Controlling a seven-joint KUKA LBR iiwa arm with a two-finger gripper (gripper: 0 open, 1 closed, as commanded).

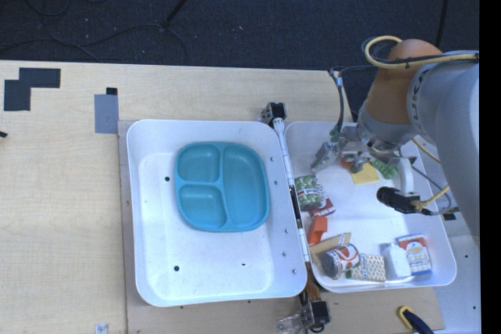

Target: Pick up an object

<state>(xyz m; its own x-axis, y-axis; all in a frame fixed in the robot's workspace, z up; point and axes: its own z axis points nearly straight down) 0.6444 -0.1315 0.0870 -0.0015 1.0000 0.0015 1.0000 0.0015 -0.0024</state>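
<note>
Centrally, smooth rounded-rectangular turquoise divided plate [221, 186]

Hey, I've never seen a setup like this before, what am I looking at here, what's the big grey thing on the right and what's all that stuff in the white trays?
The big grey thing with the orange band is a robot arm, reaching in from the right. The camera sits fixed above the bench and looks down at a slant. At the arm's tip is a small two-finger gripper, poised over the right bin.

The left bin carries a teal divided plate. The right bin has a jumble of small items: a yellow wedge, a green patterned packet, an orange piece, a small can and a little carton. I see nothing between the gripper's fingers.
</note>
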